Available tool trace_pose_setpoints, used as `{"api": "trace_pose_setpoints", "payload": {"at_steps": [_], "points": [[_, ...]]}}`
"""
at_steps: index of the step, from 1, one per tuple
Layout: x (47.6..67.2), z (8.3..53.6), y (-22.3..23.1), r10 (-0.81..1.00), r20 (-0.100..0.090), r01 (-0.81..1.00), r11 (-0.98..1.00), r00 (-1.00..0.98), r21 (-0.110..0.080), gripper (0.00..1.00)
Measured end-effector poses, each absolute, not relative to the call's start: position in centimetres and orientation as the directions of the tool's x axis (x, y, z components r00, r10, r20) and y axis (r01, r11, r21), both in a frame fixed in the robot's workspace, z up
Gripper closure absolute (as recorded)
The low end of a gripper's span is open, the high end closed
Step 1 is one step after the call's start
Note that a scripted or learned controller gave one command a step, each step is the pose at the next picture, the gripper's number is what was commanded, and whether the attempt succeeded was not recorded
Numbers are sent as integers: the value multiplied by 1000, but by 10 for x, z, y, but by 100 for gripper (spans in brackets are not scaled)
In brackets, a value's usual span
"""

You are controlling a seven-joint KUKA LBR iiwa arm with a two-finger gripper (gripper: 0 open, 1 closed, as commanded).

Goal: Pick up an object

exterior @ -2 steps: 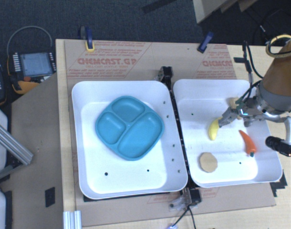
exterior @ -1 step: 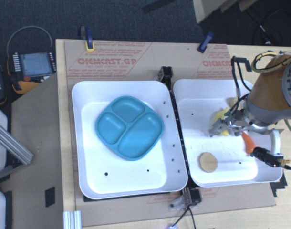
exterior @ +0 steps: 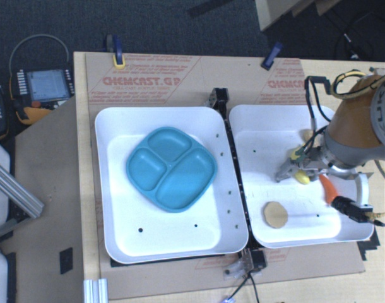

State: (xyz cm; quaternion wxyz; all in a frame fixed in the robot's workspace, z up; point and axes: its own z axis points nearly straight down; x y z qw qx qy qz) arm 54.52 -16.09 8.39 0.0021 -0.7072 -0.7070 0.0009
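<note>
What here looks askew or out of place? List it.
Only the blue divided plate in the left bin: it lies rotated, corners off-square to the bin walls. In the right bin, the tan disc and yellow item lie loose, nothing spilled.

light: bright, even overhead | shadows: soft | white bins [exterior: 180, 248]: mild glare | focus: perhaps slightly soft

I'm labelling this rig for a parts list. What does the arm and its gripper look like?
The arm is grey with a wide orange band above the wrist. Black cables and a yellow one loop along it. The gripper is grey metal.
</note>
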Motion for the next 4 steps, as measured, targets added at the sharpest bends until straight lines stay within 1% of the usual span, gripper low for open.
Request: {"api": "trace_pose_setpoints", "payload": {"at_steps": [1, 2, 3, 4], "points": [[546, 95, -161, 1000, 0, 1000, 0, 0, 0, 100], [543, 158, -161, 1000, -2, 1000, 0, 0, 6, 100], [544, 212, -161, 1000, -3, 1000, 1, -1, 8, 100], [554, 213, -106, 1000, 1, 1000, 6, -6, 4, 100]]}}
